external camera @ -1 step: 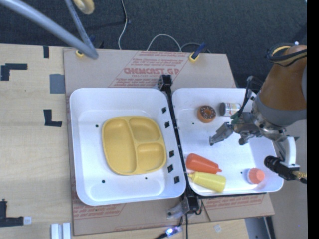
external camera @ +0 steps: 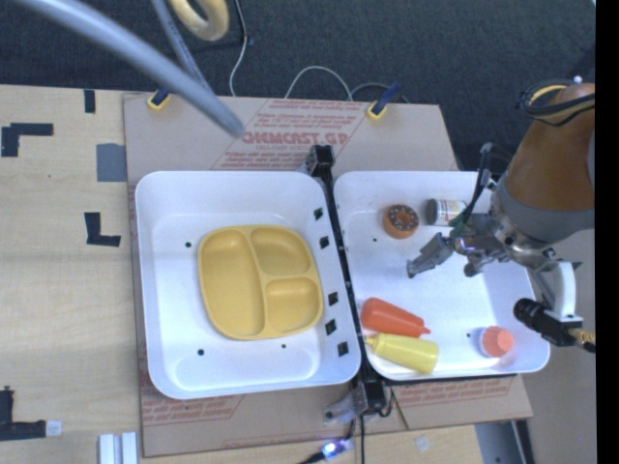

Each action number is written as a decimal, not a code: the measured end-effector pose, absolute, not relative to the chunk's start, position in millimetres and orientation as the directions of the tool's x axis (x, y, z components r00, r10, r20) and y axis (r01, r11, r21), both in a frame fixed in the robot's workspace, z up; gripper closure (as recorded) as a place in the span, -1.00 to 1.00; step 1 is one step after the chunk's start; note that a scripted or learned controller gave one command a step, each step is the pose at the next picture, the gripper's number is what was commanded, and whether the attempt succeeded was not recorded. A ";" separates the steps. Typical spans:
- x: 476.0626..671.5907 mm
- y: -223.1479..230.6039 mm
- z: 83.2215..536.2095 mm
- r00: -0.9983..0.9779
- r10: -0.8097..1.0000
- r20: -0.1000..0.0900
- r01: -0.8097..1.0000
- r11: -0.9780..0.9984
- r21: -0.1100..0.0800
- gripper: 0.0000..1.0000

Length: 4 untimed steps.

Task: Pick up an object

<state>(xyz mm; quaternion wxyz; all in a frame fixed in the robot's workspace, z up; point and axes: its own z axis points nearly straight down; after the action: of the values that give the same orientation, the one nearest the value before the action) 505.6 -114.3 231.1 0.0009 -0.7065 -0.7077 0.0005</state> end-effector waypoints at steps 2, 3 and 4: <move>498.4 -104.6 112.1 0.001 1.000 0.003 1.000 -0.002 0.003 -1.00; 509.9 -106.3 94.2 0.002 1.000 -0.007 0.999 -0.002 0.035 -1.00; 500.0 -104.5 95.7 -0.001 1.000 -0.003 1.000 0.001 0.004 1.00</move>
<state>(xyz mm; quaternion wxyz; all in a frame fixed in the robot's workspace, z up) 500.0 -104.5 95.7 -0.0025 -0.7068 -0.7074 -0.0006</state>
